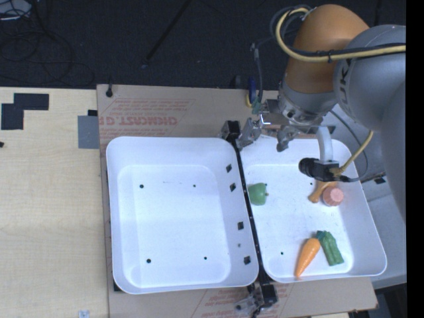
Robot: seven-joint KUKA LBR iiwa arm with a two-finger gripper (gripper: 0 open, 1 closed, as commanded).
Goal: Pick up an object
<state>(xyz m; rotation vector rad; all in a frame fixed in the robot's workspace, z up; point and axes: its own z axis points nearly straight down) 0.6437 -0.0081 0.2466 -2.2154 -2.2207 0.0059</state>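
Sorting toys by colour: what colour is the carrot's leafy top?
Dark green, on the orange carrot in the camera view.

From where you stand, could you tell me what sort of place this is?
Probably a robotics lab's grasping test bench: a grey arm hangs over two shallow white bins, toy food such as a carrot lies in the right one, and cables trail across the dark floor behind.

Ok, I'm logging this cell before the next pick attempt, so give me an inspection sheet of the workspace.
Surface: two white bins, left bin and right bin, on a cardboard sheet.
Job's things: green toy pepper, toy carrot, dark green vegetable, pink-and-orange toy, all in the right bin.
Clutter: nothing seen.
Grippers: gripper above the right bin's far edge.
Cables: yellow hose on the arm.
Surroundings: wooden bench.
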